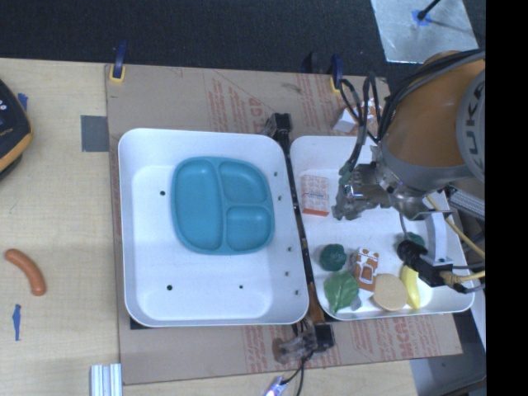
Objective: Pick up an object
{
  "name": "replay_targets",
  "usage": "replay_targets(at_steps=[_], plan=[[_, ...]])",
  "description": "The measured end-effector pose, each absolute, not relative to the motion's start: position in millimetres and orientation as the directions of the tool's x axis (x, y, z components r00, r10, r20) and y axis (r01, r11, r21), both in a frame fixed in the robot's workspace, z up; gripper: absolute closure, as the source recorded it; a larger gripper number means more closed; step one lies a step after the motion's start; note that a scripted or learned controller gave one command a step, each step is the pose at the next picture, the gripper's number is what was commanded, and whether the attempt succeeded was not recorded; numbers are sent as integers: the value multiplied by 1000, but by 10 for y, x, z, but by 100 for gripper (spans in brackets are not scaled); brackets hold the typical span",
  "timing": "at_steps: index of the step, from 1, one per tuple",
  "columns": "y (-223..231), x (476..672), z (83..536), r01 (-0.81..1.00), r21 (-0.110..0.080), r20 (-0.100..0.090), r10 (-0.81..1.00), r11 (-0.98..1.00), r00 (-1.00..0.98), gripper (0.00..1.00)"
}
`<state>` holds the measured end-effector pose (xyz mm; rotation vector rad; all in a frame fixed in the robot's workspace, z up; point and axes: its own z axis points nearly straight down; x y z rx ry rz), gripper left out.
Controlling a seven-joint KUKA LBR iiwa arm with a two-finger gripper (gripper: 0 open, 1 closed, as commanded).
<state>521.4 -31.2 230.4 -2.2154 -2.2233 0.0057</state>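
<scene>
Claw [351, 200] hovering over the right bin [313, 151], fingers too blurred to tell their state. Small packet [315, 194] lying just left of claw, long axis running front-to-back; green ball [333, 257] sitting nearer the front.

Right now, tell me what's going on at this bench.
A grey and orange robot arm reaches in from the right over the right bin, with its gripper low near a small white packet. Nothing can be seen between its fingers, so no pick has happened yet. Toy foods sit along that bin's near edge: a dark green piece, a green leaf, a tan round piece and a yellow piece. The left bin holds a blue divided plate.
</scene>
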Motion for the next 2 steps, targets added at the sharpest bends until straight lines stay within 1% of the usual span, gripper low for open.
replay_targets(at_steps=[1, 2], plan=[[-45, 5717, 2175, 1000, -3, -1, 1000, 5, -5, 100], [-463, 5351, 2515, 1000, -5, 0, 1000, 3, -3, 100]])
